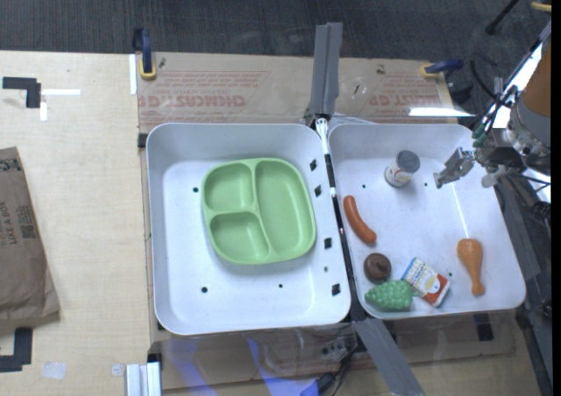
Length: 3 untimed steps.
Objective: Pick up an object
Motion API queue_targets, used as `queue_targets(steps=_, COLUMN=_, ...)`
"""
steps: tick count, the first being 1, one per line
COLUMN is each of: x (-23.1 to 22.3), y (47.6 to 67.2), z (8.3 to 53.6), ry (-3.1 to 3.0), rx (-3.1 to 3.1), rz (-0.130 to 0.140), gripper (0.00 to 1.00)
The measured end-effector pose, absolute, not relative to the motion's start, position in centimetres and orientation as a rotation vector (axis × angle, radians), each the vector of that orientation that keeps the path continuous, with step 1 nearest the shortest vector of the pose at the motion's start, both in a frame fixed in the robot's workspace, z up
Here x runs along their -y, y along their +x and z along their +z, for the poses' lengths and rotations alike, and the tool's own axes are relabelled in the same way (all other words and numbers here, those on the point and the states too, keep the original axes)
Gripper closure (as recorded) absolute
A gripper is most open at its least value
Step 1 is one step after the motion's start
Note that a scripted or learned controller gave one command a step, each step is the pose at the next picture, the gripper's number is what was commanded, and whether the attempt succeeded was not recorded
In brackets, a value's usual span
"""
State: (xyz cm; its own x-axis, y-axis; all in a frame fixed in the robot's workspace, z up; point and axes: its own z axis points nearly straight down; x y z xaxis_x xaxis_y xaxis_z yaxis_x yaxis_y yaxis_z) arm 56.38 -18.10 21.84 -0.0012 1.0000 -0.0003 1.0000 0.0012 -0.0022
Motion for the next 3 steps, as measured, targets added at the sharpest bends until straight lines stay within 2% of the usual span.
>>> queue_targets(steps=1, x=19.2, y=51.7, z=23.0, ry=-2.228, rx=2.213, rz=0.002, gripper=0.0)
queue_targets(steps=2, x=20.9, y=48.0, z=10.1, ry=-2.294, rx=2.146, rz=0.0, gripper=0.0)
queue_targets(steps=3, x=20.7, y=47.7, z=9.1, ry=-2.28, rx=2.158, rz=0.001, gripper=0.0)
